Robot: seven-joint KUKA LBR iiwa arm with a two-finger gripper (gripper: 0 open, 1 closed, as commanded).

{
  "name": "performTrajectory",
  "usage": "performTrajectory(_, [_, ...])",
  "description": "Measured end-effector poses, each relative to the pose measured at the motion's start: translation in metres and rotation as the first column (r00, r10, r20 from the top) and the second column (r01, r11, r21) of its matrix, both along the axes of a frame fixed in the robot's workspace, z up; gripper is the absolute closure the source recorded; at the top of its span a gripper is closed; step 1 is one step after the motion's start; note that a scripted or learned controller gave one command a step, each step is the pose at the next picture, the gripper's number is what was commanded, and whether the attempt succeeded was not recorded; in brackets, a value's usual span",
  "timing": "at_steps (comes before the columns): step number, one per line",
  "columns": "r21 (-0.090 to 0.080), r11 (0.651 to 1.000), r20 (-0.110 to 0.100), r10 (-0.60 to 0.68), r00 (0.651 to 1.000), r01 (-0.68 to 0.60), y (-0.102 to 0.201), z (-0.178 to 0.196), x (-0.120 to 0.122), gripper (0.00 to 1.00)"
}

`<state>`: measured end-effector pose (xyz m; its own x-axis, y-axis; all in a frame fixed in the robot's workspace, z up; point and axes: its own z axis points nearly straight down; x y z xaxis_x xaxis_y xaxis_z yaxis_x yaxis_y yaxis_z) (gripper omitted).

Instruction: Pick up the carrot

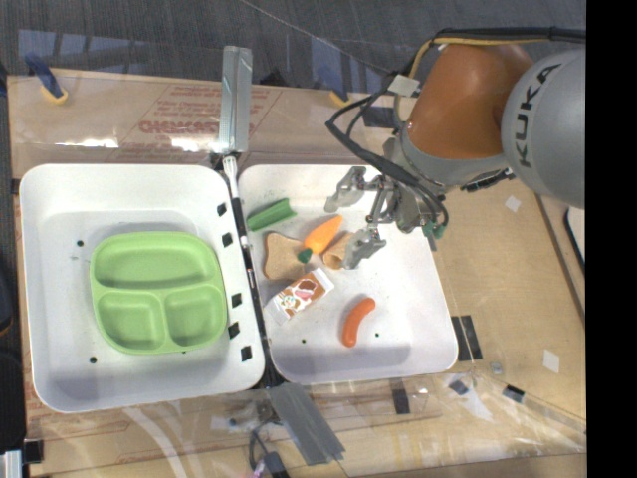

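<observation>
Gripper spread wide, nothing between fingers, hanging just right of carrot in right bin. One finger up near the bin's back, other low beside a small tan piece. Carrot lying slantwise, green end down-left against bread slice; probably crowded for a clean pinch. Green bean up-left, sausage and snack packet nearer front, well apart. Green divided plate in left bin, out of play.

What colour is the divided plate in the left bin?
Light green, seen in the camera view.
</observation>
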<state>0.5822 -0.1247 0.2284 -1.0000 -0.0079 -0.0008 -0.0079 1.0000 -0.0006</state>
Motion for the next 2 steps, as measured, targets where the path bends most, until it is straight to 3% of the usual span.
performTrajectory(1, [0.001,0.999,-0.003,-0.05,0.999,0.05,-0.018,-0.114,0.075,0.0])
performTrajectory(2, [0.0,0.999,0.006,-0.042,0.999,0.042,-0.016,-0.099,0.078,1.0])
